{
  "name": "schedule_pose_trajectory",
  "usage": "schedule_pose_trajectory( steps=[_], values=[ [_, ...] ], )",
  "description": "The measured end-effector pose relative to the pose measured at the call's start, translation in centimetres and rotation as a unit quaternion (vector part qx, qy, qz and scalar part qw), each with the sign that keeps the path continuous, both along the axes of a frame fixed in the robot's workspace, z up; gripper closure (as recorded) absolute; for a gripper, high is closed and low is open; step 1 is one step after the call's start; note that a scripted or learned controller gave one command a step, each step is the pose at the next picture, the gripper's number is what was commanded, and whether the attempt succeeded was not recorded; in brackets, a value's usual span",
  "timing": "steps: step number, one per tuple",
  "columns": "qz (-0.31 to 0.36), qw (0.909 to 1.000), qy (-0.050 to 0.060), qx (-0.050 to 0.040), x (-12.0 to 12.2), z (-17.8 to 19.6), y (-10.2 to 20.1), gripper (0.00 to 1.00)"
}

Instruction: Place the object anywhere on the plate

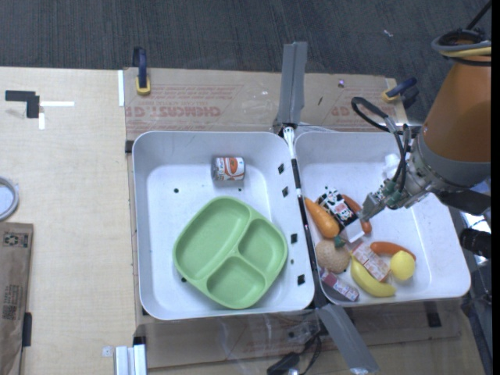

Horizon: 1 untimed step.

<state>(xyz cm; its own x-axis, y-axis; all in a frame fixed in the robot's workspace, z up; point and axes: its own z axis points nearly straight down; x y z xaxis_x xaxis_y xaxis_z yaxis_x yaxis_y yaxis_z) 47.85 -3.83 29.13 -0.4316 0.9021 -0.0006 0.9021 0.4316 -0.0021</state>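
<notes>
A green plate (230,252) with three sections lies in the left bin (152,233), toward six o'clock. A small can (228,169) lies on its side just beyond the plate at twelve o'clock, apart from it. The right bin (437,287) holds a heap of toy food: a carrot (322,218), a black-and-white cow (339,205), a banana (371,280), a lemon (402,266) and a brown ball (333,255). The gripper (373,207) hangs low at three o'clock of the cow, close beside it; whether it is wide or narrow cannot be told.
</notes>
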Motion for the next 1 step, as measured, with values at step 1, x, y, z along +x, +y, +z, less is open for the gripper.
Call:
schedule_pose_trajectory(
  steps=[1],
  values=[
    [-0.137, 0.9906, -0.001, -0.0007, 0.00, 2.91, 4.70, 1.00]
  ],
)
